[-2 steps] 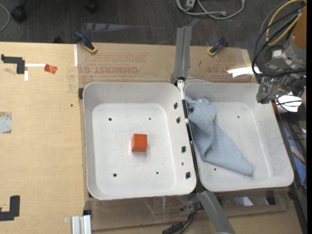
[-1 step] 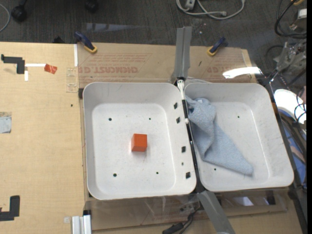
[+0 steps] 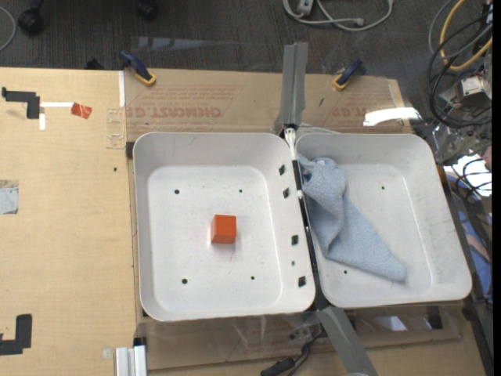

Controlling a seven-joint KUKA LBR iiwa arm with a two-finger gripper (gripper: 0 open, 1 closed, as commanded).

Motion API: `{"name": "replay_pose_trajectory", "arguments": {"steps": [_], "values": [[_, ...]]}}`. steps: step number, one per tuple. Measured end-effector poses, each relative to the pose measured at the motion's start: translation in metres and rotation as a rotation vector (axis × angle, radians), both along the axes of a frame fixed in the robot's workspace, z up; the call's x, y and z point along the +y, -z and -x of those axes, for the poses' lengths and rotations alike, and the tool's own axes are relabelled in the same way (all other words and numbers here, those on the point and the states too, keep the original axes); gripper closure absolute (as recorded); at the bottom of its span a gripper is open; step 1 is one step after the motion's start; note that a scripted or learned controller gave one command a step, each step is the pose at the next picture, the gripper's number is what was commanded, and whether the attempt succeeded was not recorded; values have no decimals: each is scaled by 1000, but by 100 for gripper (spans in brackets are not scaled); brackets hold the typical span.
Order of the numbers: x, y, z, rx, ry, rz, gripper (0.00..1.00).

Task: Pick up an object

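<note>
Camera view: orange block (image 3: 224,229) in L bin (image 3: 143,210), blue cloth (image 3: 344,225) in R bin (image 3: 442,218); tool state can't tell.

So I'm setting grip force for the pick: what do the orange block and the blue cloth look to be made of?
The orange block looks rigid, likely painted wood or plastic: crisp edges, flat matte faces, though the view can't settle which. The blue cloth looks like soft terry or fleece fabric: it lies crumpled in folds with a fuzzy, non-shiny surface, draped against the wall of the right bin.

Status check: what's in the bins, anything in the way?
Orange block sits mid left bin, nothing touching it. Blue cloth lies in right bin.
</note>
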State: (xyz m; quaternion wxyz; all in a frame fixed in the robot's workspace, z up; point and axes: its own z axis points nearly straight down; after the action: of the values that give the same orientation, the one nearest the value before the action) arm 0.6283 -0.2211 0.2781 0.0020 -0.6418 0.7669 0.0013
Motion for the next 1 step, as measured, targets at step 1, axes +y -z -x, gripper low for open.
{"name": "replay_pose_trajectory", "arguments": {"steps": [1], "values": [[0, 11, -31, -4, -321, 1, 100]]}}
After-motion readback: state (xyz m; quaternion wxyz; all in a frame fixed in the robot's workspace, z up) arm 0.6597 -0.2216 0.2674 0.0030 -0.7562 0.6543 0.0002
